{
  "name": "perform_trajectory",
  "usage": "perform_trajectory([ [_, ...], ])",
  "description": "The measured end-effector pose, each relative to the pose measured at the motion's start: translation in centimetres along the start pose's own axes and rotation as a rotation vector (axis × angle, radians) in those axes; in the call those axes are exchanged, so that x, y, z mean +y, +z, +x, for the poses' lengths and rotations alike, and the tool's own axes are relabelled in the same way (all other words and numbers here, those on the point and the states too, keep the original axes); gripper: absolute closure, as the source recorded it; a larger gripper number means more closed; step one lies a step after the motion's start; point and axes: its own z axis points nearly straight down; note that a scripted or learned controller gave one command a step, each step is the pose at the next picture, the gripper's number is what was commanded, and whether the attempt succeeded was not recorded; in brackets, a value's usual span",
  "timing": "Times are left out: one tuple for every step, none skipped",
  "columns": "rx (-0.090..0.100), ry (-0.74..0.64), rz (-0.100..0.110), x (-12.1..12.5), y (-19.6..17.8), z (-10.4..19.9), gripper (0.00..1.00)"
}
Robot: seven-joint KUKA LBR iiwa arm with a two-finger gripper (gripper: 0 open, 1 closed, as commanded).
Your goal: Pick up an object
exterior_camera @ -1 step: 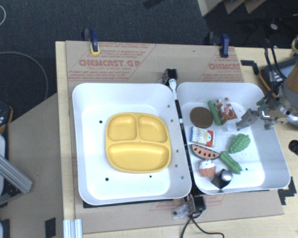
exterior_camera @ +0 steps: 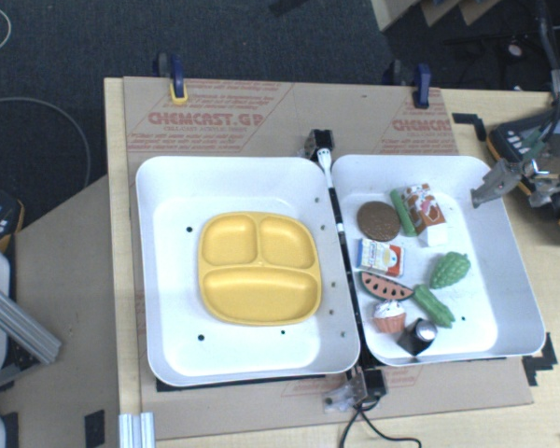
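While the end effector (exterior_camera: 493, 187) hangs over the right bin's (exterior_camera: 504, 278) upper right rim, its grip state cannot be told. Toy foods, including a watermelon slice (exterior_camera: 386, 286), lie in that bin; a yellow tray (exterior_camera: 259, 268) fills the left bin (exterior_camera: 163, 250).

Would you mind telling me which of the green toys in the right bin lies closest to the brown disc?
The thin green stick, just right of the brown disc. The bumpy green one and the green pickle lie farther off.
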Motion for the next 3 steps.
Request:
perform_trajectory([
  [0.002,-0.002,-0.004,-4.2,-16.7,5.5,0.0],
  [0.001,0.003,0.011,-4.0,-16.7,5.3,1.0],
  [-0.001,0.002,0.007,-3.9,-17.8,5.3,1.0],
])
